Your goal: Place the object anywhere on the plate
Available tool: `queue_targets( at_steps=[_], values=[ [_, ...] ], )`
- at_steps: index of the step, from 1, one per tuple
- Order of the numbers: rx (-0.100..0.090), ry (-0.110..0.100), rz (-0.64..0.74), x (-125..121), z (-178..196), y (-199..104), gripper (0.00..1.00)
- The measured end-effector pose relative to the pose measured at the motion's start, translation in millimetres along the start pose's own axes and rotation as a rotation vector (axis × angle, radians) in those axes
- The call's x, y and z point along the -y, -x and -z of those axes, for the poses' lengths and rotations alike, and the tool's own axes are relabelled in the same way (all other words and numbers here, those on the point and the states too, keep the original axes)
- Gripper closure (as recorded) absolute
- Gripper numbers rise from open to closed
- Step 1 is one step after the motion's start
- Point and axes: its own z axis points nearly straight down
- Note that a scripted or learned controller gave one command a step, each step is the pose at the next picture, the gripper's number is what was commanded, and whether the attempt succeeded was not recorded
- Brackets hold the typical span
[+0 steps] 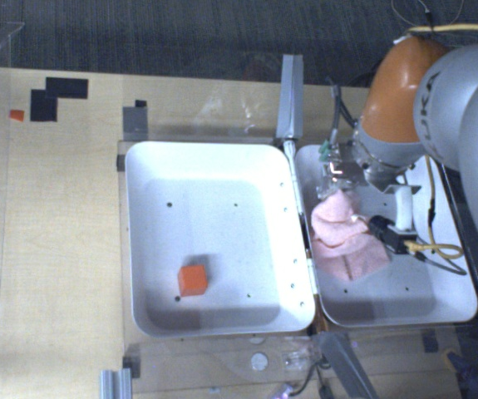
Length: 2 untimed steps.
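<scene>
Hovering over right bin (438,306) | gripper (338,181) low above pink plate (347,235), likely for a placing; grip state cannot be told | orange cube (193,280) alone in left bin (147,223), well apart

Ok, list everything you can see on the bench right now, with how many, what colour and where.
white bins: two, side by side; left bin, right bin
orange block: one, lower left part of the left bin
pink cloth: one, crumpled, left side of the right bin
black marks: a few, on the bench at upper left
small orange mark: one, beside them
yellow cable: one, over the right bin
arm: one, grey with an orange band, above the right bin
tool: one, just above the pink cloth
</scene>
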Motion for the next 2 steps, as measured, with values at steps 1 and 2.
queue_targets(
  at_steps=[1, 2],
  values=[
    [-0.001, 0.001, 0.009, -2.7, 40.0, -1.5, 1.0],
    [-0.002, 0.0, 0.414, 19.1, 50.8, -49.0, 1.0]
  ],
)
